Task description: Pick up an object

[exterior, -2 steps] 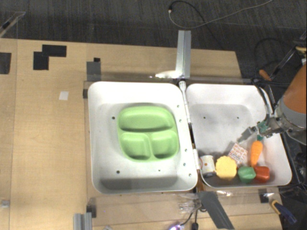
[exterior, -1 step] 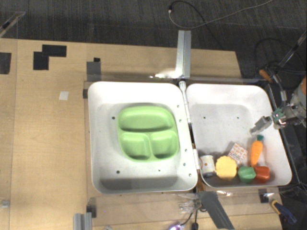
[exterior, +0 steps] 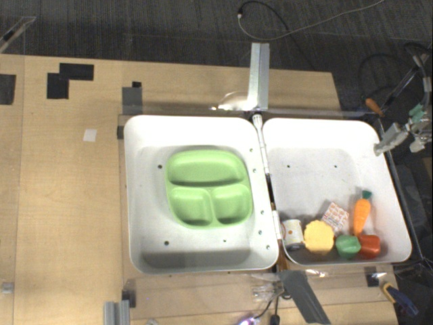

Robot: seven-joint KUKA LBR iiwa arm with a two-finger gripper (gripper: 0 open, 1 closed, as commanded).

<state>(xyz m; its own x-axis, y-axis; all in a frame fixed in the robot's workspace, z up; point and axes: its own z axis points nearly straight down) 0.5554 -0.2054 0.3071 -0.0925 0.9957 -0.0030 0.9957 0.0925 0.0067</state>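
The gripper [exterior: 398, 137] sits at the right edge of the bench, just beyond the upper right corner of the right bin [exterior: 318, 147]; how wide it stands cannot be told, and nothing is seen in its grasp. The objects to pick lie well apart from it, crowded along the bin's near wall: an orange carrot [exterior: 362, 212] beside a patterned packet [exterior: 335, 215], and below them a red block [exterior: 370, 245], a green piece [exterior: 348, 246], a yellow piece [exterior: 318, 237] and a small white can [exterior: 292, 231], packed side by side. The left bin [exterior: 145, 181] holds a green divided tray [exterior: 206, 185]. A metal post [exterior: 260, 73] stands behind the seam between the bins.
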